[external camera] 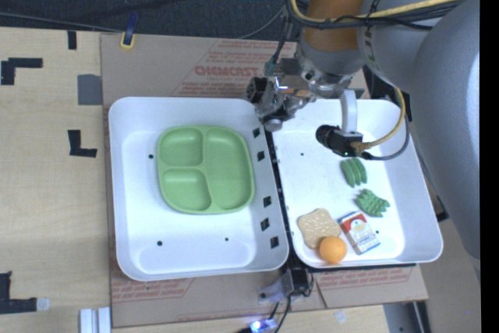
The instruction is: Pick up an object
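green divided plate [207,170] in left bin [136,234], cardboard [226,70] seemingly beneath

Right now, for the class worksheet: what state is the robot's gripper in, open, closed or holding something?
Gripper: cannot be told; it hangs between the left bin and the right bin, at their far end.

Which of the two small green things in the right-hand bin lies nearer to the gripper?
The smooth pod, higher in the view. The ruffled leafy one lies below it, farther from the gripper.
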Action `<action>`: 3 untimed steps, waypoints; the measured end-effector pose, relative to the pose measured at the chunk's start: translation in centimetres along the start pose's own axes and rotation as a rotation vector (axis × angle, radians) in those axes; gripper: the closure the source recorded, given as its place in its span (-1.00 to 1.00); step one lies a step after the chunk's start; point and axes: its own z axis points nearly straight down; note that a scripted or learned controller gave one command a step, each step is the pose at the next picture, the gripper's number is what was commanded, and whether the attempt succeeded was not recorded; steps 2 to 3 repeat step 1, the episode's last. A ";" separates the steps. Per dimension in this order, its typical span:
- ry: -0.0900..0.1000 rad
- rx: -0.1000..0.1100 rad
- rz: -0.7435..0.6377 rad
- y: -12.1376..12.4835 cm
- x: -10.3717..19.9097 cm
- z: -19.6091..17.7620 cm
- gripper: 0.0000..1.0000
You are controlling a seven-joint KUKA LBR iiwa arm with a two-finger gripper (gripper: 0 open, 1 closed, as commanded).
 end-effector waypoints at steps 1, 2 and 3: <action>0.001 -0.002 -0.002 0.6 6.2 0.1 1.00; 0.001 -0.002 -0.002 0.6 6.2 0.1 1.00; 0.001 -0.002 -0.002 0.6 6.2 0.1 1.00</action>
